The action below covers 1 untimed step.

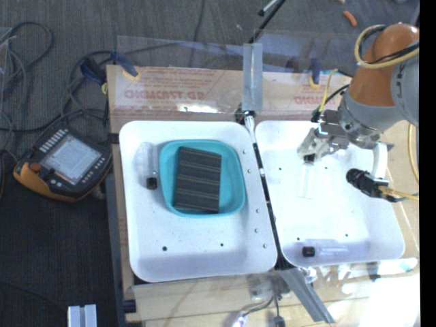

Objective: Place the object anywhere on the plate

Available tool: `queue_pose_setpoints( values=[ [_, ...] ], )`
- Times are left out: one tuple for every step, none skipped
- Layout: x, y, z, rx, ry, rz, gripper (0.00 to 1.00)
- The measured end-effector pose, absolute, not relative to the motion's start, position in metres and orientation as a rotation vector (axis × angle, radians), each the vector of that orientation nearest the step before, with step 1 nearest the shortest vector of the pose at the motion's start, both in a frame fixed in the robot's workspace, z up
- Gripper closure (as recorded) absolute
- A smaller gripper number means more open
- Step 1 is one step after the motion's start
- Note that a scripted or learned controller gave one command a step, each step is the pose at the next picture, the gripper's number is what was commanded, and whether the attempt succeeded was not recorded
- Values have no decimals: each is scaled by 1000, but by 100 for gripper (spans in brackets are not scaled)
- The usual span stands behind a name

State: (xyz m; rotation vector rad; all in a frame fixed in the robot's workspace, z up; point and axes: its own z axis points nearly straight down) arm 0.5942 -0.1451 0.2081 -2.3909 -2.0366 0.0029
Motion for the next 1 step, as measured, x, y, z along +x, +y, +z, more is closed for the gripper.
queue_pose_setpoints(
  values=[
    [566, -64, 183, -2252, -2187, 4, 100]
  ],
)
